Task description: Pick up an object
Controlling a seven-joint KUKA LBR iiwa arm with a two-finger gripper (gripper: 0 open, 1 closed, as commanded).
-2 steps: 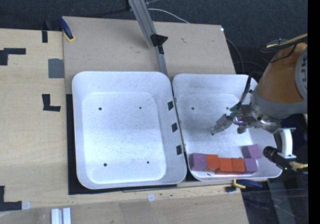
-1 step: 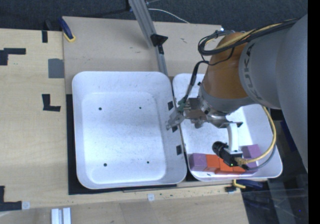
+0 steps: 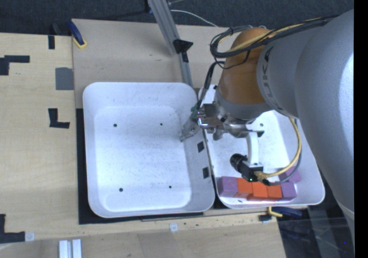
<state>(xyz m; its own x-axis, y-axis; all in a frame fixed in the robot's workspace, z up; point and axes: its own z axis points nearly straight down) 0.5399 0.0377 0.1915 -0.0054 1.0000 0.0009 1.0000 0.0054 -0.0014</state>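
A cluster of blocks is seen in the near corner of the right bin [image 3: 310,191], pressed against its front wall. A purple block [image 3: 229,186] lies at the left of the cluster, an orange block [image 3: 260,191] is set just beside it, and a second purple block [image 3: 289,190] is partly shown at the right end. The blocks touch one another, and how many there are altogether cannot be told.

The claw [image 3: 191,129] is found well apart from the blocks, at the far part of the rim shared by the two bins, its tip reaching over the right edge of the left bin [image 3: 138,147]. Nothing is seen held in it. How far it is open cannot be told, since its small grey parts are blurred against the white plastic. Behind it, the metal wrist and the orange band of the arm [image 3: 270,79] are seen, and much of the right bin is covered by them. A black cable [image 3: 230,41] is looped above the orange band, and a yellow cable [image 3: 290,162] is run down toward a black fitting above the blocks.

The bins are set side by side on a pale wooden tabletop [image 3: 34,153], on which black tape marks are stuck. A slanted aluminium rail [image 3: 164,12] is seen behind the left bin, and dark carpet is shown beyond the tabletop.
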